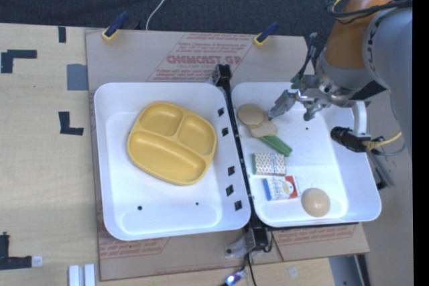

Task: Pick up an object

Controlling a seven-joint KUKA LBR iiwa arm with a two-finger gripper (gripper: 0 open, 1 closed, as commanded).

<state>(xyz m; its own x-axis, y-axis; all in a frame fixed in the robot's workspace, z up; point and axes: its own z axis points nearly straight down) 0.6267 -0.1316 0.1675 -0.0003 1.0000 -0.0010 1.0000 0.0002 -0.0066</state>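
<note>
My gripper (295, 106) hangs over the back of the right bin (348, 171), open, with nothing between its fingers (279, 106). Just left of it lies a tan cookie-like piece (251, 115) with a smaller beige piece (264, 129) against it. A green strip (276, 145) lies below those. Further forward sit a small patterned packet (269, 163), a red, white and blue carton (280, 187) and a tan round ball (316, 201).
The left bin (114, 204) holds a yellow divided plate (172, 142). A black divider (231, 144) runs between the bins. The arm (362, 30) enters from the upper right, with a black cable fitting (348, 138) over the right bin's edge.
</note>
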